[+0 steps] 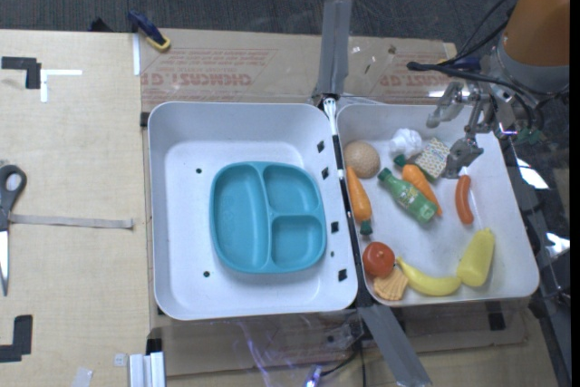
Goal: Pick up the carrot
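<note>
An orange carrot with a green end lies along the left wall of the right bin, just below a brown egg-shaped thing. A second, smaller orange carrot-like piece lies beside a green bottle in the bin's middle. My gripper hangs over the bin's upper right part, above a pale waffle-like cracker. Its fingers stand open with nothing between them. It is well to the right of the long carrot and slightly up-right of the small one.
The right bin also holds a white crumpled item, a red sausage, a tomato, a banana, a yellow vegetable and a cookie. A teal divided plate lies in the left bin.
</note>
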`<state>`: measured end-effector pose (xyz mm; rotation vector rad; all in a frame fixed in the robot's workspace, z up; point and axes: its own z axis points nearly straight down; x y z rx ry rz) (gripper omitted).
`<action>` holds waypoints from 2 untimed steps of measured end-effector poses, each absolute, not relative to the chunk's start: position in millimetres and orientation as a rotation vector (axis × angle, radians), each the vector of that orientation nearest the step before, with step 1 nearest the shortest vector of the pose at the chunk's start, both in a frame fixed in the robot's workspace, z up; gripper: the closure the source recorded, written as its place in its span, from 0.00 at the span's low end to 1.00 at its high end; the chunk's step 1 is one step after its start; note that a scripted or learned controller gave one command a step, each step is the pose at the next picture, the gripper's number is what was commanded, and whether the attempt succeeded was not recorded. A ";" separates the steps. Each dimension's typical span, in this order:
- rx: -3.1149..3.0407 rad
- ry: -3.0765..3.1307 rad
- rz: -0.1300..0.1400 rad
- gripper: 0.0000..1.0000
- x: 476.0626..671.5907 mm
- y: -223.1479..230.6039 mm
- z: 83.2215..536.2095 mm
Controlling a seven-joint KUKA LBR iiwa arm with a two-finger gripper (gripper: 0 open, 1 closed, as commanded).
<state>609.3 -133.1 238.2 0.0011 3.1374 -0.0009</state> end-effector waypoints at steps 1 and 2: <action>0.063 3.138 0.000 0.00 631.4 -102.6 130.6; 0.242 3.128 0.000 0.00 590.7 -102.0 93.6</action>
